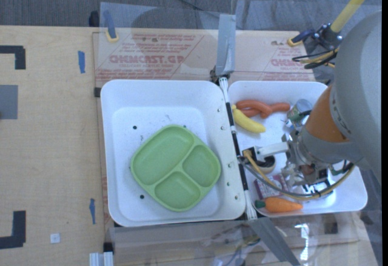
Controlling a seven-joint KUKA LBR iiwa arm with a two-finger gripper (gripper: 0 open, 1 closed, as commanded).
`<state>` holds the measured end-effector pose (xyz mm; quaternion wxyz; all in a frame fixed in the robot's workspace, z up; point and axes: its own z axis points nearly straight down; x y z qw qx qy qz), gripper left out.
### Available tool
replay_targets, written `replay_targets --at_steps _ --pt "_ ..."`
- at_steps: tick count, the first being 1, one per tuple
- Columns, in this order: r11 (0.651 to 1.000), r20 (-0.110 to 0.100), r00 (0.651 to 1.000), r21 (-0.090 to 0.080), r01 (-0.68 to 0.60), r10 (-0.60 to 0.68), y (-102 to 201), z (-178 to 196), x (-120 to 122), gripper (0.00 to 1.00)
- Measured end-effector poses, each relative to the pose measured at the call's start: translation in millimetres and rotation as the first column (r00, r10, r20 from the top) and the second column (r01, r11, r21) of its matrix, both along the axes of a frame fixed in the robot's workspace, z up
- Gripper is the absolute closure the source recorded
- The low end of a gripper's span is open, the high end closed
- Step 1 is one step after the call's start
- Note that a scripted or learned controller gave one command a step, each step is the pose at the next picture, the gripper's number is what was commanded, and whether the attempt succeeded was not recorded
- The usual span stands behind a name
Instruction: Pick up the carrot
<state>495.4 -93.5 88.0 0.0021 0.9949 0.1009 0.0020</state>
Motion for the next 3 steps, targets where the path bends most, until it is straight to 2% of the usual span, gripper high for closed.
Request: replay_targets --at_steps 3 --pt "1.0 -0.011 1.0 0.005 -0.007 0.007 1 27 -1 1.0"
